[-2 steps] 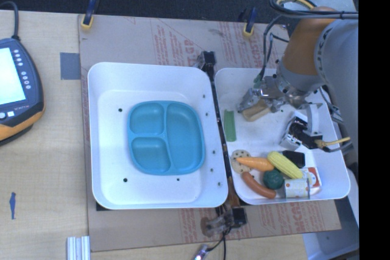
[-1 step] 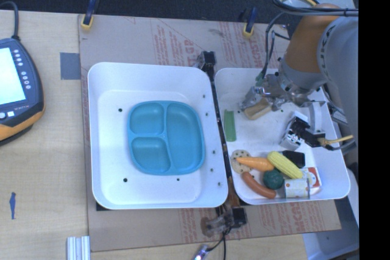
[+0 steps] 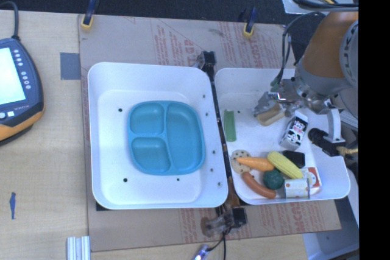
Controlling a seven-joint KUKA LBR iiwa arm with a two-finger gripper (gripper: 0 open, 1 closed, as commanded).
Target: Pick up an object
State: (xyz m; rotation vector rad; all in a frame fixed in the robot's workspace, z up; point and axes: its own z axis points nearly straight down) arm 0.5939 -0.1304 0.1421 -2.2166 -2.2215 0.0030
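My gripper [image 3: 272, 103] hangs low over the upper middle of the right bin [image 3: 244, 83], at the end of the grey arm with its orange band [image 3: 329, 39]. A tan block [image 3: 269, 115] lies right under it, touching or nearly touching it; I cannot tell which. A black-and-white spotted carton [image 3: 296, 131] stands just to the right of the block. Toward the bin's front lie a carrot [image 3: 256, 162], a corn cob [image 3: 284, 165], a dark green ball [image 3: 273, 179], a red sausage [image 3: 257, 187], a red-and-white can [image 3: 300, 187] and a green stick [image 3: 229, 125].
The left bin [image 3: 100, 131] holds a blue divided plate [image 3: 166, 137]. A handheld pendant [image 3: 15, 88] lies at the bench's far left. Clamps [image 3: 89, 15] [image 3: 248, 22] grip the board's back edge. A round cookie [image 3: 240, 156] and a black piece [image 3: 295, 158] lie among the food.
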